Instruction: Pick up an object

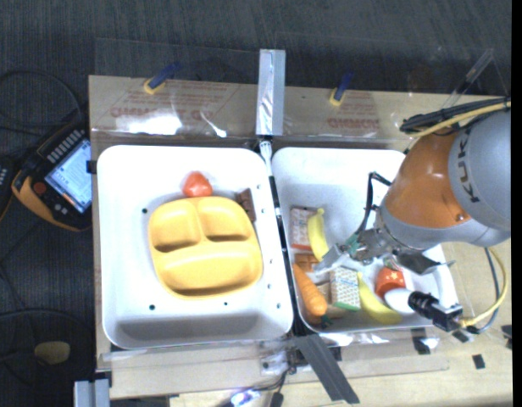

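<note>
Several small things crowd the near end of the right bin [329, 164], and any of them could be the object I am meant to lift: a carrot [309, 293] along the bin's left wall, a yellow banana [318, 232] just above it, a second banana [376, 305] curving along the near edge, a red tomato [390, 280] resting against that second banana, and a small pale cracker-like block [346, 288] between carrot and tomato. A flat printed packet [300, 227] lies beside the upper banana.

My claw [356, 251] is down in this bin, low over the pile, near the upper banana and the pale block. Its shape blurs into the clutter, so I cannot tell how far it is parted, nor whether anything sits within it. My orange band [424, 192] and grey arm [491, 176] cover the bin's right side.

Across the divider, the left bin [125, 303] holds a yellow sectioned tray [205, 246], with another red tomato [197, 184] touching its far edge and a small dark brown item [246, 202] at its far right corner.

Beyond the counter [202, 108], off to the left, a handheld control pendant [64, 178] lies on the dark floor.
</note>
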Motion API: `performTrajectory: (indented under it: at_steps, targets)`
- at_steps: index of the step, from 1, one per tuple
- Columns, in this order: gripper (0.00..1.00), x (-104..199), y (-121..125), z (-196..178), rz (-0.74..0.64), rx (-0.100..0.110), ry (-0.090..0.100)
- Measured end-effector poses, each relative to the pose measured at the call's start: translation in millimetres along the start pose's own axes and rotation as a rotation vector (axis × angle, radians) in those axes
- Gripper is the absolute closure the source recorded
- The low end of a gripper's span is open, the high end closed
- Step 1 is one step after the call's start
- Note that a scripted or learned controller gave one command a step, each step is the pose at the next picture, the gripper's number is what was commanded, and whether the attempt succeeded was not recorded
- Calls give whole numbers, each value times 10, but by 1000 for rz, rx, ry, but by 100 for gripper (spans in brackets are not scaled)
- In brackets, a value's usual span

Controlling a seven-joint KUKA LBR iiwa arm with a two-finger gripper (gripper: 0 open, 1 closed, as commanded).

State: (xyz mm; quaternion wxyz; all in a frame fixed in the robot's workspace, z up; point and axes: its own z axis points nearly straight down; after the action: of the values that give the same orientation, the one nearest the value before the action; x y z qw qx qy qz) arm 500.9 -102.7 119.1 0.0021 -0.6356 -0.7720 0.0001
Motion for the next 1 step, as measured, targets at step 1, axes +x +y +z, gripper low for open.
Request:
performTrajectory:
  at_steps: [1]
  targets:
    - [0,-139,539,275,-18,-13,-3]
